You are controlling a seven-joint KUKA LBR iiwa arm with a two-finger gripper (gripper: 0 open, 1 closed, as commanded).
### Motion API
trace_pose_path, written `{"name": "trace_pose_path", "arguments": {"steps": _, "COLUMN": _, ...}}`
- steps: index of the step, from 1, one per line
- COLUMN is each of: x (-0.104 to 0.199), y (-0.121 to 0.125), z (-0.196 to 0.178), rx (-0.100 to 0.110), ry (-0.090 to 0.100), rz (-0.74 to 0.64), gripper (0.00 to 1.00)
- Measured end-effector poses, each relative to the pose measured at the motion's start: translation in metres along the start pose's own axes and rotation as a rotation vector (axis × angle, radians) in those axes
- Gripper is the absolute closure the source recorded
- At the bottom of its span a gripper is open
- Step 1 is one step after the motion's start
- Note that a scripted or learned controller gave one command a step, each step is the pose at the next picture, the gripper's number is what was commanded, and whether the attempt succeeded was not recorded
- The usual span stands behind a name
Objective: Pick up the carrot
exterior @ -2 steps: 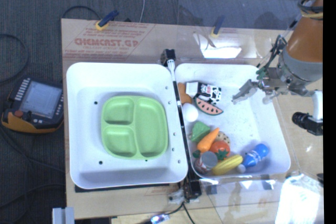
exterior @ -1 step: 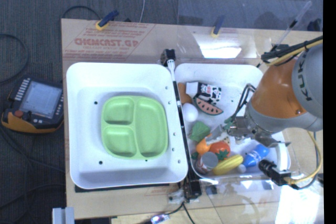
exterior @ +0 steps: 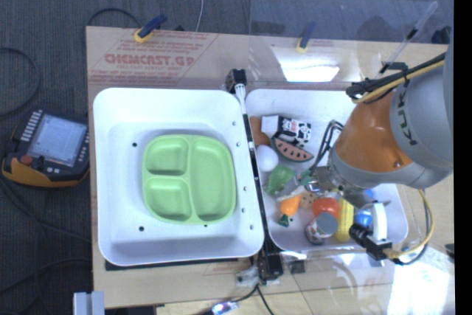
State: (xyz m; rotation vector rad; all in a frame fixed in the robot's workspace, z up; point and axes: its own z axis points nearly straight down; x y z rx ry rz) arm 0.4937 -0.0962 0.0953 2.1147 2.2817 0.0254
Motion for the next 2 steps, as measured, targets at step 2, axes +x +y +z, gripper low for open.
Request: {"name": "trace_pose_path", "arguments": {"steps": 2, "x": 0.058, "y": 0.043, "z": -0.088, "rx": 0.036, "ry": 0.005, "rz": 0.302, "gripper": 1.0}}
